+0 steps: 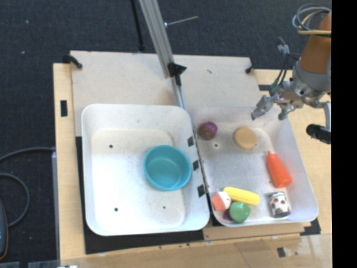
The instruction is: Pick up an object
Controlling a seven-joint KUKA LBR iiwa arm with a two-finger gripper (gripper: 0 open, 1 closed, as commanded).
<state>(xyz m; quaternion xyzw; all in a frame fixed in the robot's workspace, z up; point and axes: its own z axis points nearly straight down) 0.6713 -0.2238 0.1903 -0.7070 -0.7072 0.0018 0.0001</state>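
My gripper (pixel 271 109) hangs over the far right corner of the right bin (pixel 298 155), fingers spread open with nothing between them. Just below and left of it lies a tan round object (pixel 245 138). A purple ball (pixel 208 130) sits near the bin's far left side. An orange bottle-like object (pixel 278 169) lies along the right side. At the near edge rest a yellow banana-like piece (pixel 241 195), a green ball (pixel 239 211), a red and white block (pixel 221 200) and a small patterned can (pixel 279 203).
The left bin (pixel 106 149) holds a teal bowl (pixel 167 167). A slanted metal pole (pixel 159 35) runs from the top down to the divide between the bins. Cables loop above the arm's wrist at the upper right.
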